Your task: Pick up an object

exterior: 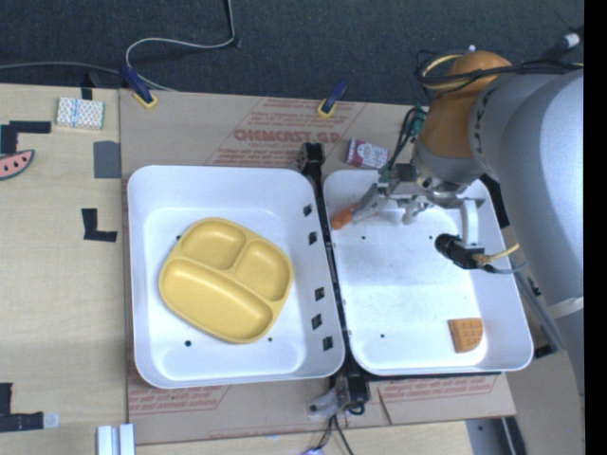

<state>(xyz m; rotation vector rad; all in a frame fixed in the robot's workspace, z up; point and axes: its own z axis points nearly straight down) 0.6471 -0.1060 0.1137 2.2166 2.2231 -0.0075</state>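
Yellow plastic fills much of the left bin [152, 197]: a divided plate [226, 279] with three compartments lies flat there, slightly turned, its rim well clear of the bin walls. The right bin [417, 344] sits just beside it, the two joined along a dark strip of clips down the middle. In the right bin's near right corner lies a small tan, square, cracker-like piece [466, 334], close to the wall. At the far left corner of the same bin a small orange object [340, 219] rests against the white floor, near the dividing wall.

The grey arm [541, 169] reaches in from the right, its orange band [455, 112] above the wrist over the far edge of the right bin. The hand [379, 200] hangs low over the far part of that bin, pointing left, its metal tip just beside the orange object; whether it touches or grips that object I cannot tell, nor how wide it stands.

On the brown cardboard behind the bins lies a small dark red packet [365, 153]. The wooden tabletop [57, 311] to the left carries black tape marks and a small patterned square [80, 113].
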